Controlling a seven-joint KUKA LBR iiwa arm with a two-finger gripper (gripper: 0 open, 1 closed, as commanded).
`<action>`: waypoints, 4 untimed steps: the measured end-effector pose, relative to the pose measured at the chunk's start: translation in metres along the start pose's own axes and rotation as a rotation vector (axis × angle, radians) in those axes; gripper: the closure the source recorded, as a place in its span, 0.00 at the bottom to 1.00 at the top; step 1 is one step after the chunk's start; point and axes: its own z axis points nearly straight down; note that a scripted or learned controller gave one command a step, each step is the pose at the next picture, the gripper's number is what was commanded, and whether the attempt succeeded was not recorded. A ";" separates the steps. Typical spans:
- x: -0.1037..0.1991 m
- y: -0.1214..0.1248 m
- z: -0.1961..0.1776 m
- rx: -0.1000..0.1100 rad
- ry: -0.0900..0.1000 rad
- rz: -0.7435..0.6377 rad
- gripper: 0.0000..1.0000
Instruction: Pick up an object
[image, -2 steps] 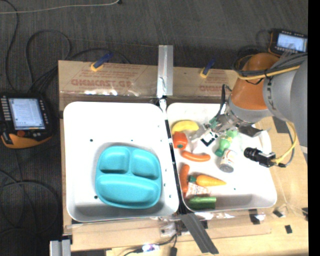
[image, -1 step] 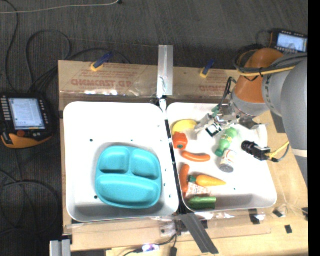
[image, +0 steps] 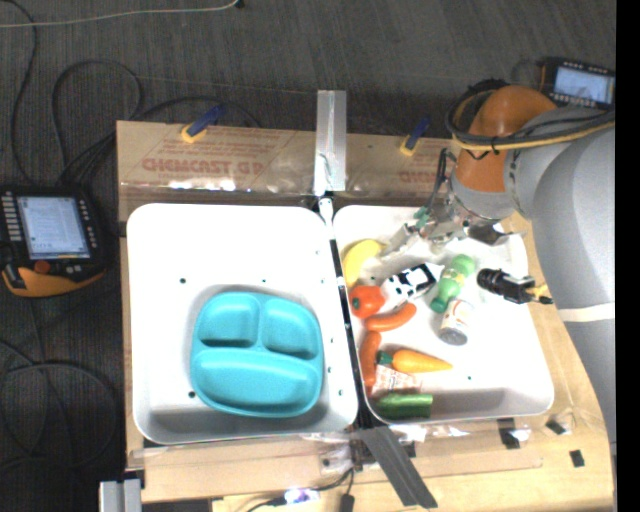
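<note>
The gripper (image: 392, 262) hangs low over the right bin (image: 520, 385) near its back-left corner, just beside the banana (image: 360, 255) and green bottle (image: 450, 280); its grip is unclear.

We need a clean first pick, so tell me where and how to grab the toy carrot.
Probably grip the toy carrot across its thick orange middle, coming straight down from above. It lies flat and nearly level, tip pointing right, with bare bin floor on that side; the cucumber crowds its near side.
</note>
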 end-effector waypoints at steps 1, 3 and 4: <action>0.021 -0.046 -0.002 -0.003 0.002 -0.071 0.00; 0.040 -0.085 -0.010 -0.023 -0.009 0.059 0.00; 0.041 -0.084 -0.015 -0.022 -0.006 0.060 1.00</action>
